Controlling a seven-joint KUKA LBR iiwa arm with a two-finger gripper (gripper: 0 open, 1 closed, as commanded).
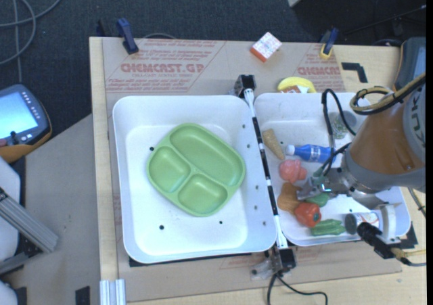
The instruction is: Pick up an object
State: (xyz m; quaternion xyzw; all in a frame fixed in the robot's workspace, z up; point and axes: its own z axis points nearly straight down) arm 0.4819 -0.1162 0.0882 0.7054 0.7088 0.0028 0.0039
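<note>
"CHEMCAST GP" on bench sheet (162, 67)

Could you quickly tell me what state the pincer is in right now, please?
Pincer: low in the right bin, among the toy foods beside the orange piece; its state cannot be told.

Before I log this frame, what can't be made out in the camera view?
- Gripper: fingers lost in clutter under the wrist; open or shut unclear.
- Right bin: right half covered by the arm.
- Blue bottle: far end behind the arm.
- Small items near the bin's front corner: too small to identify.
</note>
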